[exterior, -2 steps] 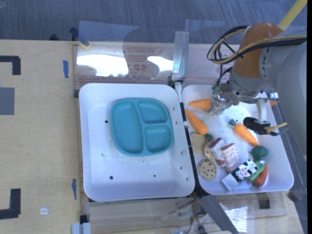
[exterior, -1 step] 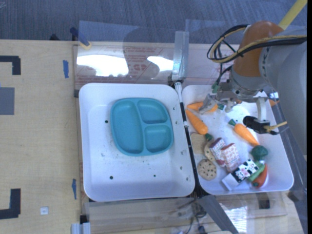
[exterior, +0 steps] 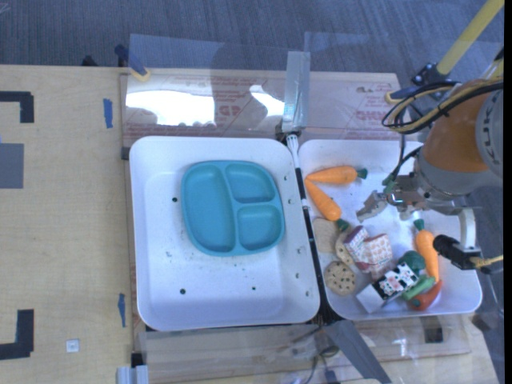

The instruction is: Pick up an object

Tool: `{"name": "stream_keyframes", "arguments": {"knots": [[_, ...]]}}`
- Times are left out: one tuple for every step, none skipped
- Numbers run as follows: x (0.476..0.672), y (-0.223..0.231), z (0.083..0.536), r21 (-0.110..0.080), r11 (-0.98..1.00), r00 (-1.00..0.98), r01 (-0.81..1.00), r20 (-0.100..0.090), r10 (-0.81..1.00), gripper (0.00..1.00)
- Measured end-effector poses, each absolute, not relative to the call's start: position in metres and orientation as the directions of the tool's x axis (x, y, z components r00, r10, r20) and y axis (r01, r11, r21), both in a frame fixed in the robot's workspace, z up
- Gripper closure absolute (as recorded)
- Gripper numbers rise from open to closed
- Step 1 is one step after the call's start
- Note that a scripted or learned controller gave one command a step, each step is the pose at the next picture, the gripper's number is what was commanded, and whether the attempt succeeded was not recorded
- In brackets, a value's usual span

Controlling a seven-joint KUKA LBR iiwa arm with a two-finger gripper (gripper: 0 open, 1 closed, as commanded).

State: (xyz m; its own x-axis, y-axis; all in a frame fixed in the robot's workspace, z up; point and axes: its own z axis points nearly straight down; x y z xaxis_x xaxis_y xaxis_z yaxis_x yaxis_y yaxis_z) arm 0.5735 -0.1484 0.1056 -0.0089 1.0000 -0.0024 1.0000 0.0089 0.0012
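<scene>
Two shallow white bins sit side by side on the bench. The left bin (exterior: 152,238) contains a teal divided plate (exterior: 233,207), lying flat a little toward the far side of the bin's middle, with three compartments facing up.

The right bin (exterior: 466,293) holds the loose objects. One carrot (exterior: 336,175) lies near the far edge, roughly crosswise, its green top pointing right. A second carrot (exterior: 323,202) lies just near of it, angled along the bin's left wall. A third carrot (exterior: 427,251) lies toward the right side of the bin, running near to far. A red-and-white packet (exterior: 370,249) rests in the middle of the bin, and a round cookie (exterior: 340,278) lies near-left of it. A black-and-white item (exterior: 395,281) sits toward the near side, beside a green and red piece (exterior: 421,292) at the near-right corner; what the last two are cannot be told at this resolution.

The arm (exterior: 460,146) reaches in from the right over the right bin, orange band uppermost. The gripper (exterior: 392,202) hangs above the bin's far middle, right of the second carrot and far of the packet. No object is seen between its parts, and whether it is released or clenched cannot be told.
</scene>
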Motion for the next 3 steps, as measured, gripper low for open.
{"name": "stream_keyframes", "arguments": {"knots": [[0.515, -0.131, 0.088, 0.005, 0.041, -0.041, 0.999, -0.001, 0.999, 0.00], [0.518, -0.131, 0.099, 0.013, 0.039, -0.039, 0.999, -0.003, 0.999, 1.00], [0.550, -0.146, 0.119, 0.001, -0.306, 0.306, 0.952, 0.000, 0.952, 1.00]]}}
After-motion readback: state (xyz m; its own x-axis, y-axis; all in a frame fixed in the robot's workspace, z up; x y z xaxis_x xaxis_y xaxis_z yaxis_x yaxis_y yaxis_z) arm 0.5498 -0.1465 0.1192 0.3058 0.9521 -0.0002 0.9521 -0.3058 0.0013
